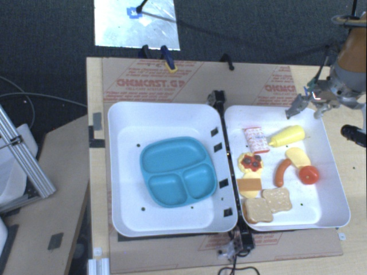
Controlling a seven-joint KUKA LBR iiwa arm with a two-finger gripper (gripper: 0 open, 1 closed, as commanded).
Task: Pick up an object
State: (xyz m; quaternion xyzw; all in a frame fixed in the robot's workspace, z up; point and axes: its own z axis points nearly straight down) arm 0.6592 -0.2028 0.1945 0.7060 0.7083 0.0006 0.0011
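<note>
The right bin (327, 153) holds toy food: a yellow bottle-shaped piece (287, 135), a red-and-white packet (255, 139), a small pizza-like piece (250, 162), an orange sausage (282, 172), a yellow piece (297, 156), a red tomato (309, 175), a cheese slice (249, 185) and two bread slices (268, 205). My gripper (308, 106) hovers over the bin's far right corner, above and right of the yellow bottle. Its two fingers are spread apart with nothing between them.
The left bin (126, 153) carries a blue divided tray (176, 171). A black hinge strip (225, 153) runs between the bins. Blue and yellow clamps (168, 59) sit at the board's far edge. A metal frame (20, 153) stands at the left.
</note>
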